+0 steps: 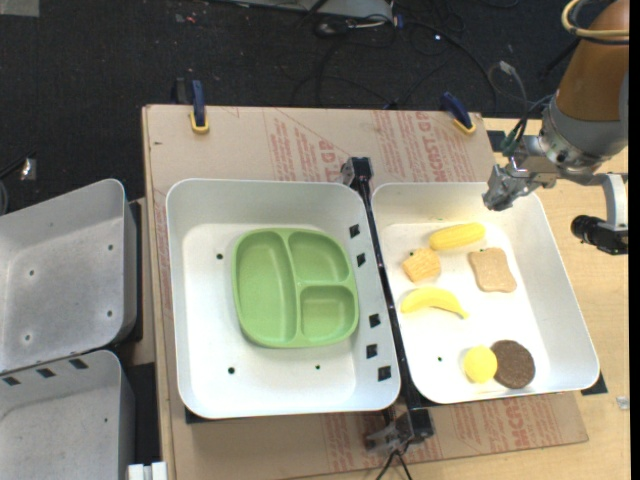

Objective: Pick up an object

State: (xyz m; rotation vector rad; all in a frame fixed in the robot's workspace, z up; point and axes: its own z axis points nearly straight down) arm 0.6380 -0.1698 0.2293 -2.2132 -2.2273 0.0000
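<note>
The likeliest thing to be picked up is the corn cob (456,235), since it lies nearest the end effector (498,196), at the back of the right bin (575,313). That is a judgement; any of the toy foods could serve. The end effector hangs over the bin's far right corner, apart from the cob and touching none of the food, and whether it is released or clenched cannot be told from this slant.

The right bin holds all the loose pieces, spread out with gaps between most of them, which should leave room to come down on one. Just in front of the cob sit an orange cracker (422,265) and a slice of toast (492,270); a banana (433,303) lies nearer the middle. At the front, a yellow lemon (480,365) touches a brown cookie (514,364), so those two look harder to separate.

The left bin (195,268) holds a green divided plate (296,287) lying flat, its three compartments bare. Both bins rest on the tabletop (270,133).
</note>
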